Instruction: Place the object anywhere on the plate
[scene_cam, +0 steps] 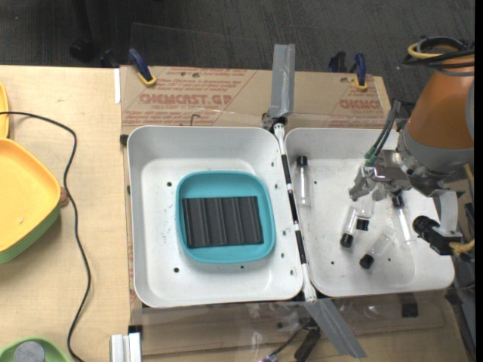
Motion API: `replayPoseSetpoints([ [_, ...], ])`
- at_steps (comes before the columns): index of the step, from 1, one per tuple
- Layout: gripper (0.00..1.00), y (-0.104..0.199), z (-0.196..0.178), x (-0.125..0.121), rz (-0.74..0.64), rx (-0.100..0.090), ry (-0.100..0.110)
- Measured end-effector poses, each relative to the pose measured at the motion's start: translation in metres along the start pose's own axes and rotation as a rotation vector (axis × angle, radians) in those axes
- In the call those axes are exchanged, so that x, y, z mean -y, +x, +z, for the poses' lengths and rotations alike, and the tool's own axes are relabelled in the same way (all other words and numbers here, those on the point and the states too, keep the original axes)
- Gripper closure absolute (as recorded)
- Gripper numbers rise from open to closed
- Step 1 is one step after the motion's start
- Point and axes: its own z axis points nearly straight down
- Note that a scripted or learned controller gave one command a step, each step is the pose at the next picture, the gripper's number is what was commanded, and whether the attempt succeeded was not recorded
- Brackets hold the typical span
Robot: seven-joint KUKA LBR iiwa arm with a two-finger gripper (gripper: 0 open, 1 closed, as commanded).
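Hovering over the right bin (423, 274), end effector (375, 188) grip unclear
Vial (353, 227) under it stands near-vertical, black cap nearest; plate (224, 219) sits apart

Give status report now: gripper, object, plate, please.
Gripper low in right bin, over clear tubes. Nothing seen held. Teal plate in left bin, only its dark ribbed insert on it.

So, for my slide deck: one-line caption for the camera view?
Gripper poised above clear black-capped vials in the right white bin; teal plate with dark ribbed insert waits in the left white bin.
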Motion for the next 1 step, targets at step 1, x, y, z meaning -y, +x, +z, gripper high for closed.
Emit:
replayPoseSetpoints([
  [1, 0.0, -0.0001, 0.0, 0.0, 0.0, 0.0, 0.0],
])
